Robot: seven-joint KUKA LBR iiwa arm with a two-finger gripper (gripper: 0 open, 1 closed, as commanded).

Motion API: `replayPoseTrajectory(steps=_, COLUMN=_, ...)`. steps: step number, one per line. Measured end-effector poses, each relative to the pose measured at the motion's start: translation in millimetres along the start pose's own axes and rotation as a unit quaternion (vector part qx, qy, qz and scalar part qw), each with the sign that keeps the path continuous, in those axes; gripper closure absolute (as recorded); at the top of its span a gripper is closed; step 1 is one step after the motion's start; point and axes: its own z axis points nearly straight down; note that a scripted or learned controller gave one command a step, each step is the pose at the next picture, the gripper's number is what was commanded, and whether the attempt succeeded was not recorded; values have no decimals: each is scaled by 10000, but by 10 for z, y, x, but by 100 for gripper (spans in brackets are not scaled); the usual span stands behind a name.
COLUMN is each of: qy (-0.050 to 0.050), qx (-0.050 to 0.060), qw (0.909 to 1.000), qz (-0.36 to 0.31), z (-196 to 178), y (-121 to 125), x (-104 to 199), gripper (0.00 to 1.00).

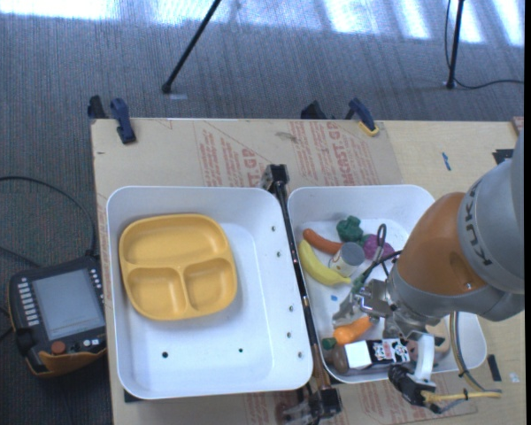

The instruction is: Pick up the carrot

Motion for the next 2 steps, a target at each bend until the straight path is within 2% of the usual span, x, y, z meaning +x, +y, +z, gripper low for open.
replayPoseTrajectory(steps=1, qy=9, qx=0, qw=10000, qz=50, z=-94, y=13, x=-11, gripper=100)
replayPoseTrajectory(steps=2, qy=-3, qx=-38, qw=9953, qz=-967, z=-1018, y=-197, x=573, gripper=100)
